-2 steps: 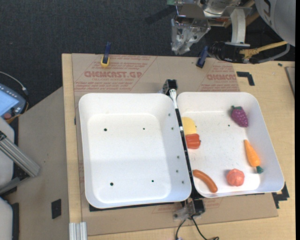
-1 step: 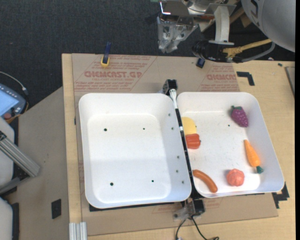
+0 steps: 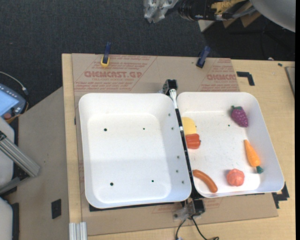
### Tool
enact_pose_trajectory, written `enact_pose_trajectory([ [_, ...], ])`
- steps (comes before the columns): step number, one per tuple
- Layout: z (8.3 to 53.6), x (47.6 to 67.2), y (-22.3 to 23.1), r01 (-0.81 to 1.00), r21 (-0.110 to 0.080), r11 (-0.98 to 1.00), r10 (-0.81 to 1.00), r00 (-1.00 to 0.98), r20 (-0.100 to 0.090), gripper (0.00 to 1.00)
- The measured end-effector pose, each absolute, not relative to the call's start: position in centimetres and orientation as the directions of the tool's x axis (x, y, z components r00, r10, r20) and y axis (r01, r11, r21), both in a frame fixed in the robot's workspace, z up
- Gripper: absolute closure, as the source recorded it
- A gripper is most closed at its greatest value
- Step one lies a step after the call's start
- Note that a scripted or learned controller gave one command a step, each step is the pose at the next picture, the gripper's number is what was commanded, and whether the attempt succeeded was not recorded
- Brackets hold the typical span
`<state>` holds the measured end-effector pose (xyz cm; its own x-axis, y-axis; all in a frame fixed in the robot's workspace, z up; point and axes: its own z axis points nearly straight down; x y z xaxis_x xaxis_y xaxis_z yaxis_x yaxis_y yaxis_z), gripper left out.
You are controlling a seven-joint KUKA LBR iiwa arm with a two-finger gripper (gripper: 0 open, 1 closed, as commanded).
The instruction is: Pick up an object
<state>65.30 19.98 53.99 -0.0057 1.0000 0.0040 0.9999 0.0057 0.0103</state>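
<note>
White plastic bins sit side by side on my desk [image 3: 140, 65]. The right bin [image 3: 267, 140] holds grapes [image 3: 239, 116], a carrot [image 3: 251, 155], tomato [image 3: 236, 177], sausage [image 3: 205, 180] and a yellow-and-red piece [image 3: 190, 133] against its left wall, well below the gripper [image 3: 157, 10]; its opening I cannot tell.

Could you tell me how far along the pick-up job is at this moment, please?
Nothing looks picked yet. The grapes, carrot, tomato, sausage, red pepper and yellow piece all lie in the right bin. The gripper sits up beyond the bench. The whole grasp remains.
</note>
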Motion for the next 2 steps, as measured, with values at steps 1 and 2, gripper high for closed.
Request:
enact_pose_trajectory([
  [1,53.6,60.3,22.7,1.0,-0.002,0.006,1.0,-0.006,0.002,1.0],
  [2,50.4,56.9,22.4,1.0,-0.006,0.002,1.0,-0.002,-0.001,1.0],
])
